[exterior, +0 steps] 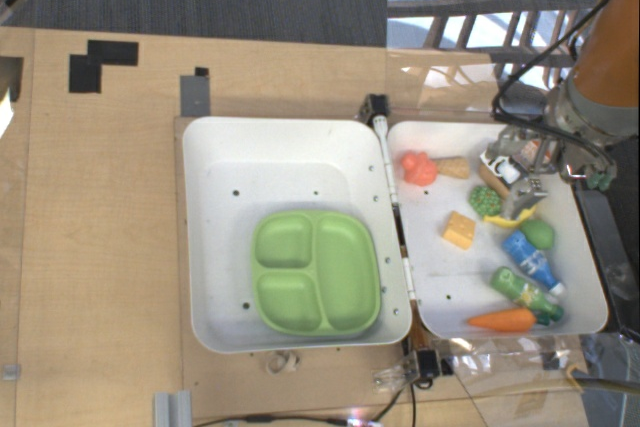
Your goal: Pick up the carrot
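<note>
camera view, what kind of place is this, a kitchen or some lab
Most likely a robot lab test bench, not a kitchen: two white bins fixed to a wooden bench, a robot arm reaching in, and toy food such as a carrot beside loose cables.

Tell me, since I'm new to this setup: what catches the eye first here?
The bright green three-compartment plastic plate lies alone in the left shallow white bin. The right shallow white bin is crowded with toy foods, the orange carrot at its near edge. The pincer hovers over that bin's far side.
</note>
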`<state>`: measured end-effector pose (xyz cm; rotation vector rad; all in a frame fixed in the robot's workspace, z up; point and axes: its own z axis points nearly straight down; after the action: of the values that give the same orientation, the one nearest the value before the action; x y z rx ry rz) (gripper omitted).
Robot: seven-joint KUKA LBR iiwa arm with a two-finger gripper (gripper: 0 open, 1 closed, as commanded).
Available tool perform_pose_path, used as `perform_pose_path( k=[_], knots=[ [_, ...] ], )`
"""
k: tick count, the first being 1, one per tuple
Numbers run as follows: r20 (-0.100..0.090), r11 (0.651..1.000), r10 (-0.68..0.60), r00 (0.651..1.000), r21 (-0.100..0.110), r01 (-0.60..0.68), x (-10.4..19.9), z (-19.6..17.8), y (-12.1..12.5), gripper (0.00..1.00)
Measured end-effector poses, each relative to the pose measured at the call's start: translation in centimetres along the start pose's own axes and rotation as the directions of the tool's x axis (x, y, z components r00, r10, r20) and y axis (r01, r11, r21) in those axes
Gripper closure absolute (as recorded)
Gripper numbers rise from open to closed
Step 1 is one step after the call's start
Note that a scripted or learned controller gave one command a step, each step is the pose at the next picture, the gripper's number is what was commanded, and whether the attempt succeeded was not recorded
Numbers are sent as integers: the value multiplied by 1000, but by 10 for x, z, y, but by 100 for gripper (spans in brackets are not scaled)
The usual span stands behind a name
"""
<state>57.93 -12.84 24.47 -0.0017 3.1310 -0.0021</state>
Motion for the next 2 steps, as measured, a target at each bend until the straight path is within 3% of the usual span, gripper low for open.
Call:
perform_pose_path(
  k=[1, 2],
  knots=[
    [-6, 976, -218, 976, -6, 218, -20, 118, 36, 0],
    [5, 889, -457, 889, 0, 457, -13, 155, 42, 0]
  ],
)
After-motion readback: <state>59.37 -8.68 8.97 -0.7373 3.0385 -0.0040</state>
